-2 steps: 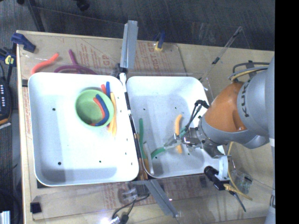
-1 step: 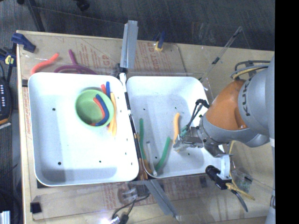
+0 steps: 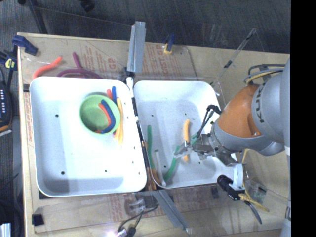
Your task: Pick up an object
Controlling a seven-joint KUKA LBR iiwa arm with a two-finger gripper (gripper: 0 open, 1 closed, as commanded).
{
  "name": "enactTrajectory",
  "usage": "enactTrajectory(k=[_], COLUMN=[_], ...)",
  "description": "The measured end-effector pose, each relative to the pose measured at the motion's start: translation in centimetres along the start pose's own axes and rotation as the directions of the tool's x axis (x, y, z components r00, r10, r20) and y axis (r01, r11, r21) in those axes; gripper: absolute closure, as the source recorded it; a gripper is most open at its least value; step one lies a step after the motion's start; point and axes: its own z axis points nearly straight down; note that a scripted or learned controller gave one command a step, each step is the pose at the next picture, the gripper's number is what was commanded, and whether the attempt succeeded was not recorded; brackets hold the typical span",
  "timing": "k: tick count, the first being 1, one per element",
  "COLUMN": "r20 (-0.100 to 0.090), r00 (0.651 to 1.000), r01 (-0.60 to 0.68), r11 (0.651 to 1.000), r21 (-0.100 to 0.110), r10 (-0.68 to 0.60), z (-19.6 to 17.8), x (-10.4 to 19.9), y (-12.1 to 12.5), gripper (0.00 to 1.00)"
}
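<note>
I am reaching into the right bin (image 3: pixel 168 90); my fingers (image 3: pixel 189 147) are hanging low beside the yellow-handled pliers (image 3: pixel 186 132); I cannot tell if they are closing; a green strip (image 3: pixel 170 169) is lying nearby.

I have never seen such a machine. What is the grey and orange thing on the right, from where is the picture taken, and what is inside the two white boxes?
The picture comes from one camera fixed above the bench, looking down at a slant. The grey and orange thing is a robot arm. Its gripper, the grasping part, is low over the right bin, near some thin tools: a yellow-handled one and green-handled ones. I cannot tell whether it holds anything. The left bin holds a green bowl with red, blue and yellow sticks across its rim. Its job is to pick up an object.
</note>
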Motion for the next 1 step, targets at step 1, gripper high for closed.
enactTrajectory(k=[1], r20=[0.007], r00=[0.967], r01=[0.256], r11=[0.967], r21=[0.000], r10=[-0.256], z=[1.41], x=[0.51], y=[3.91], gripper=[0.00])
